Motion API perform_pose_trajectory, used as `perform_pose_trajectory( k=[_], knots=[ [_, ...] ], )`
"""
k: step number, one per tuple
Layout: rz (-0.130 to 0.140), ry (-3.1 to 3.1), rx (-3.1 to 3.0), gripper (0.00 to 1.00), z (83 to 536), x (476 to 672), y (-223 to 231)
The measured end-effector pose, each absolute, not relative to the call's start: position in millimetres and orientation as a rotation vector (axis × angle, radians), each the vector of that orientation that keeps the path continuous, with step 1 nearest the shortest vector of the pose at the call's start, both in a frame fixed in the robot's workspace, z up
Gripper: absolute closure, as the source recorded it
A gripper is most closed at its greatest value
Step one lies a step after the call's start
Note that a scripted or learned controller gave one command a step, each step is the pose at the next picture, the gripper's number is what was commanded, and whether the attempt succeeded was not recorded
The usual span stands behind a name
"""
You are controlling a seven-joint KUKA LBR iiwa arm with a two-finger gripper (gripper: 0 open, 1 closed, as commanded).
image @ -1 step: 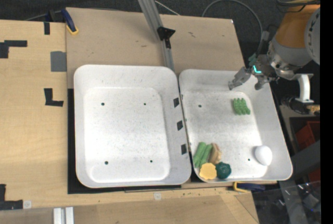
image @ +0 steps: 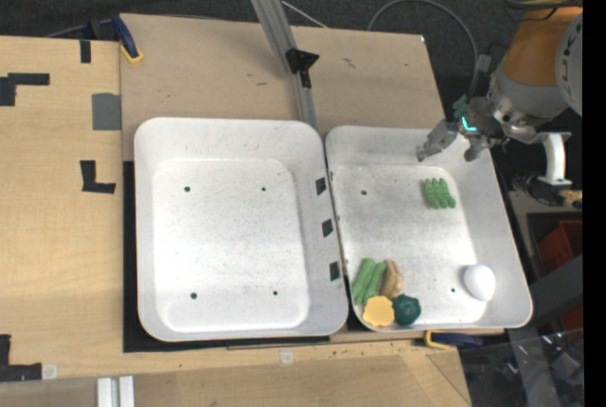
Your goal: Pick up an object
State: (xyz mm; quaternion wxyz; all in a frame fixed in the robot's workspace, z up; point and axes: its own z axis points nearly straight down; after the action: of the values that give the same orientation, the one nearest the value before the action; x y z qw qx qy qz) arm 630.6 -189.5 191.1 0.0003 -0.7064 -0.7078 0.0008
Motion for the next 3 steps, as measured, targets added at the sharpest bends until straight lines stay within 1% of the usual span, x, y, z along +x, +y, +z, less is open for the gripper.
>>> perform_pose_trajectory(
  k=[1,2,3],
  knots=[
    [0.007,-2.220,-2.217,0.00,138,637.1,-195],
    [0.005,-2.223,-2.218,0.00,86,636.4,-194],
    [0.004,-2.226,-2.218,1.00,99,637.4,-194]
  ],
)
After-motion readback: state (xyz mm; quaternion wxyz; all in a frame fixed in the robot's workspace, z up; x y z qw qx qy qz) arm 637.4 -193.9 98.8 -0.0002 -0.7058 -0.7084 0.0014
